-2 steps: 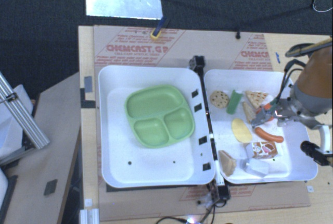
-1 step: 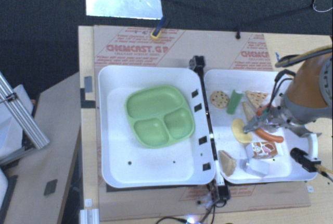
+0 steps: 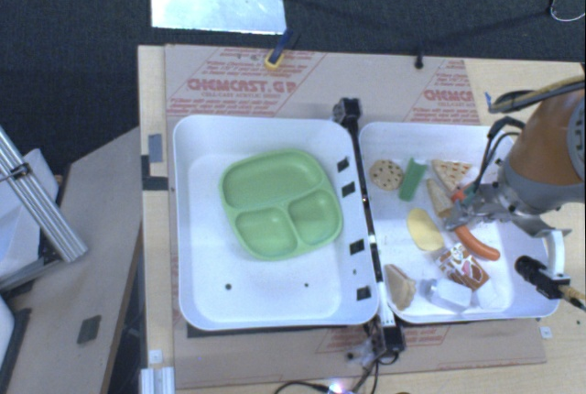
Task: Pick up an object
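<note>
The right bin (image 3: 499, 137) holds several toy foods. Among them are a round cookie (image 3: 386, 173), a green cylinder (image 3: 414, 179), a triangular cracker (image 3: 451, 171), a tan wedge (image 3: 437, 197) and a yellow chip (image 3: 424, 230). Nearer the front lie an orange sausage (image 3: 479, 243), a red-and-white wrapped piece (image 3: 463, 266), a pale clear piece (image 3: 449, 295) and a bread slice (image 3: 399, 286). My gripper (image 3: 465, 207) hangs low over the middle of this bin, between the tan wedge and the sausage. Nothing is visibly held in it.
The left bin (image 3: 197, 273) carries a green divided plate (image 3: 279, 204). A black hinge strip (image 3: 359, 218) runs between the two bins. The arm's orange band (image 3: 548, 140) stands over the right bin's right side. A brown board (image 3: 243, 81) lies under both bins.
</note>
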`<state>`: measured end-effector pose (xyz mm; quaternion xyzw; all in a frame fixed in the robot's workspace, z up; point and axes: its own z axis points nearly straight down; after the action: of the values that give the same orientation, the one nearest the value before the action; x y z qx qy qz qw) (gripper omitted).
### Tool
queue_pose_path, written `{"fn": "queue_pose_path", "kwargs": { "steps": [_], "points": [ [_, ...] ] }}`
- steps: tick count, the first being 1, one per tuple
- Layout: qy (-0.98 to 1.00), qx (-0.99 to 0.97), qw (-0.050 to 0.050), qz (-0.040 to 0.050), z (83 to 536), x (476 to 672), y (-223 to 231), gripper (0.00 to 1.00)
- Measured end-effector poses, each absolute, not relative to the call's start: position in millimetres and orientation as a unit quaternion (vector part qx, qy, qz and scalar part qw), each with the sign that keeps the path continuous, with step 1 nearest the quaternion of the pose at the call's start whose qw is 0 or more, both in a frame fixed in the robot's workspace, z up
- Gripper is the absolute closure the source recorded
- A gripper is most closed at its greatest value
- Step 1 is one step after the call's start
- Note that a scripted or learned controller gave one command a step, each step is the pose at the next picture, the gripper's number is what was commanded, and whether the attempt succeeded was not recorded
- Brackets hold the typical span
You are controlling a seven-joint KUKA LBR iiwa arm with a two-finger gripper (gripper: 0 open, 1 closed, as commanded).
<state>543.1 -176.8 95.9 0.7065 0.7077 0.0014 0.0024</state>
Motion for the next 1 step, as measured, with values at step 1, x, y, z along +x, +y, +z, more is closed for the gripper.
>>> {"fn": "queue_pose_path", "kwargs": {
  "steps": [1],
  "points": [
    [0.709,0.706,0.002,0.0014,141.8,540.0,-171.9,1.0]
  ]
}}
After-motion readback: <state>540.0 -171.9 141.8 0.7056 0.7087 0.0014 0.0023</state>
